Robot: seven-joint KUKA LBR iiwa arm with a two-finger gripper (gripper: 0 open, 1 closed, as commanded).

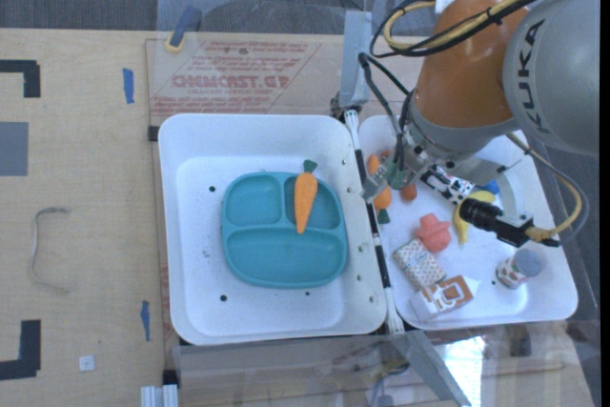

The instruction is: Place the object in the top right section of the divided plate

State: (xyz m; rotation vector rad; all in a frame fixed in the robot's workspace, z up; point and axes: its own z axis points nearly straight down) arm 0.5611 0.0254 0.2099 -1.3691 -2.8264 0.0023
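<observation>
We see the toy carrot (304, 195) lying in the teal divided plate (257, 253), which sits in the left white bin (191, 205). The carrot rests with its green top pointing up toward the bin's far wall and its orange body running down along the rib that parts the two upper sections — mostly on the upper right compartment, though its tip reaches the cross rib above the large lower section. From how it lies, we judge the placing step done or nearly so.

The carrot is bright orange, tapered, smooth, with a small green tuft; it looks like light plastic or foam that would roll little on its flat lie.

The arm reaches in from the right, and its gripper (391, 174) hangs over the left edge of the right bin (553, 300), just beside the wall shared by both bins, apart from the carrot. Whether its fingers are open or closed we cannot tell; the wrist and cables hide them.

In the right bin lie a pink block (434, 232), a yellow banana toy (474, 210) and a patterned box (417, 264).
</observation>
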